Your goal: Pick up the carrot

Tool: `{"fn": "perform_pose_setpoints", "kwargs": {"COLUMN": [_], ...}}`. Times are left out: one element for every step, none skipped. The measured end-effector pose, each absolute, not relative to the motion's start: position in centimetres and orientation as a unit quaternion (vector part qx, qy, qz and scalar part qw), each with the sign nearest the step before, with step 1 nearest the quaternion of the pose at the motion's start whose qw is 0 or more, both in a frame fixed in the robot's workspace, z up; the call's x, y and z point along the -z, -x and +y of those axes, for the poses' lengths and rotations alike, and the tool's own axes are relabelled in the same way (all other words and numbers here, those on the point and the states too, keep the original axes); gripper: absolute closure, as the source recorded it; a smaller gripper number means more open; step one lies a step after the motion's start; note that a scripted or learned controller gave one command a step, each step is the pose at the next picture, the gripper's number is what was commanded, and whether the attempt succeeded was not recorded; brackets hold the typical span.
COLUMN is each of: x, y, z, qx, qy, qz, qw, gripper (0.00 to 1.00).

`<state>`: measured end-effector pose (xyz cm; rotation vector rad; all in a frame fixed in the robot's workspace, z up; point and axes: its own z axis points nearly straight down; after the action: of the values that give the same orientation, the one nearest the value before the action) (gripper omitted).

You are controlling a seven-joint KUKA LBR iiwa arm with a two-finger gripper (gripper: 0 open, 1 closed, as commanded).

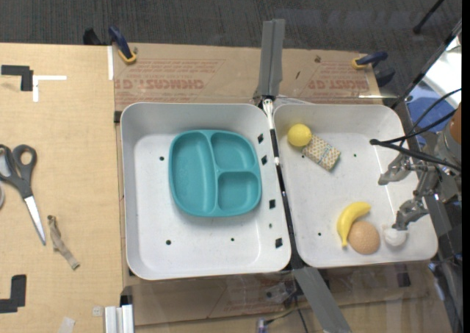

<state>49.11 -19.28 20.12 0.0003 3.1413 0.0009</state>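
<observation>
Across the bench I count two shallow white plastic bins. Left bin [139,251]: one glossy teal three-compartment plate [217,173]. Right bin [345,115]: one round yellow lemon [299,135], one speckled rectangular block [322,152], one curved yellow banana [351,221], one matte tan egg [363,239]. Carrot's position: I cannot tell. Metal two-finger gripper [391,201] hovers over the right bin's right side, fingers apart, gripping nothing.

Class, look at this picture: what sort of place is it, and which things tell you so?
Probably a robotics lab test bench. Two white bins sit side by side on clamped cardboard; toy food such as a banana lies in one; scissors rest on the bench.
</observation>
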Motion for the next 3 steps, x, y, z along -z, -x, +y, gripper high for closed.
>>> {"fn": "perform_pose_setpoints", "kwargs": {"x": [-9.1, -10.4, -9.1], "y": [-48.8, -49.7, -49.7], "z": [-13.4, -17.1, -12.9], "qx": [-0.0007, -0.0002, -0.0008], "qy": [0.149, 0.082, 0.073], "qz": [0.989, 0.997, 0.997], "qw": [0.0, 0.001, 0.0], "gripper": [0.0, 0.0, 0.0]}}
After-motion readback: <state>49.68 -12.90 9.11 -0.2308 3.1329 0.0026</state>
